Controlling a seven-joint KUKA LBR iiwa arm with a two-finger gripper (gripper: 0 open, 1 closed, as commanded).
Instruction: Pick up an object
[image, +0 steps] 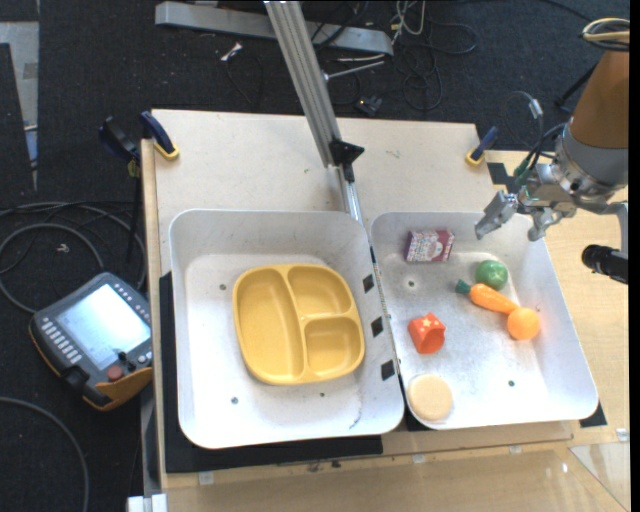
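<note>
The surface (250, 165) carries two white bins. The left bin (200, 400), well to the gripper's left, holds a yellow divided plate (298, 322) and nothing the gripper could readily lift. The right bin (560, 380) lies directly under and in front of the gripper, and it holds every candidate for the pick.

The gripper (516, 218) hangs above the right bin's far right corner, its two fingers spread apart with nothing between them. The coming move turns on what lies nearest below it. The green ball (491, 272) sits just in front of the gripper and slightly to its left, so it is probably the shortest descent. Touching or nearly touching the ball is the carrot (492, 298), whose long axis runs on a slant from near the ball toward the orange ball (523, 323) farther forward; these three crowd together, so a descent on one may nudge another. The pink carton (429, 245) lies to the gripper's left at about the same depth, apart from the rest and the clearest target. The red block (427, 333) and the beige disc (432, 397) lie well forward and to the left.

The arm (605, 110) is cut off at the frame's right edge. Whether the carrot actually touches the green ball is hard to tell, and the gripper's height above the bin floor cannot be judged.
</note>
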